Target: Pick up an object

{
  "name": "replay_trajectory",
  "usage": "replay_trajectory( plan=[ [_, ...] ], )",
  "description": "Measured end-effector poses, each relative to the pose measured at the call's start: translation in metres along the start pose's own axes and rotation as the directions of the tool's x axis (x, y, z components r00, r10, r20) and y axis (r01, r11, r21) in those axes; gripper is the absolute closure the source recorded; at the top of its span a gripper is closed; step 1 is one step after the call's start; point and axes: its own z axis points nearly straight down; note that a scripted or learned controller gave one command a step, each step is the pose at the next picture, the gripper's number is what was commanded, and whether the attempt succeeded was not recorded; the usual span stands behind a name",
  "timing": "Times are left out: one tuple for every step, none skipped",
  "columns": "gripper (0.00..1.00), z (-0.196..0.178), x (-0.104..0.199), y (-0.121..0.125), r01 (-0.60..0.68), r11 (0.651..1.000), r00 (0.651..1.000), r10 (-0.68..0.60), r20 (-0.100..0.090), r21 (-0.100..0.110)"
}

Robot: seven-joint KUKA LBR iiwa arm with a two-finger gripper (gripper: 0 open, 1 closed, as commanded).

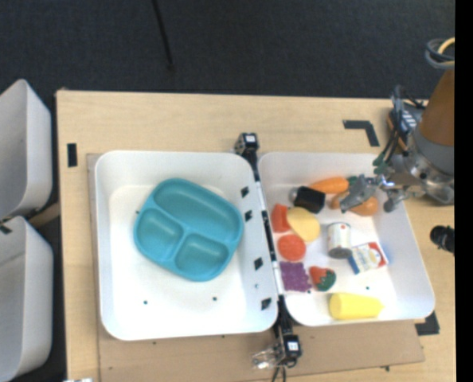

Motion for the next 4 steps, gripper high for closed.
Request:
replay_trajectory(
  plan=[
    [0.0,-0.005,0.0,0.002,0.003,1.0,1.0,-0.003,0.002,-0.01],
    [0.0,0.042,0.0,0.01,0.0,1.0,1.0,0.0,0.003,-0.008],
    [0.0,0.108,-0.002,0.011,0.0,1.0,1.0,0.0,0.002,-0.006],
    [0.0,0.162,-0.003,0.011,-0.001,1.0,1.0,0.001,0.002,-0.007]
  ],
)
